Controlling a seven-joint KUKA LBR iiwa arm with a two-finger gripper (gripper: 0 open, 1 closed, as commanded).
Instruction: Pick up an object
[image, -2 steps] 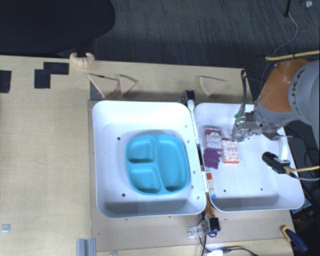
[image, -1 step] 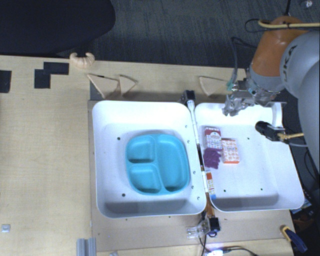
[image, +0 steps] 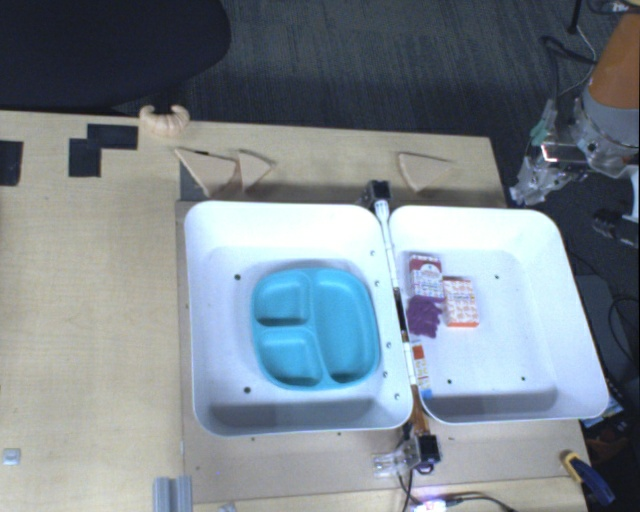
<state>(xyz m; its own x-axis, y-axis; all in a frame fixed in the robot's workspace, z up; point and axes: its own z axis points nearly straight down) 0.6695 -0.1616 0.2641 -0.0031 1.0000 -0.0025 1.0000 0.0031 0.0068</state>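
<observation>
Arm parked off-bench, far right; nothing picked yet.
Camera view: gripper (image: 540, 172) hangs beyond right bin (image: 545, 240), jaw state cannot be told. Packets (image: 440, 297) lie flat at that bin's left side, reachable; blue tray (image: 315, 325) fills left bin (image: 215, 250).

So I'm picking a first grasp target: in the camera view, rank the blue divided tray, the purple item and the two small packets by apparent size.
1. blue divided tray, clearly largest.
2-4. red-topped packet, orange-and-white packet and purple item look too alike to rank.
</observation>
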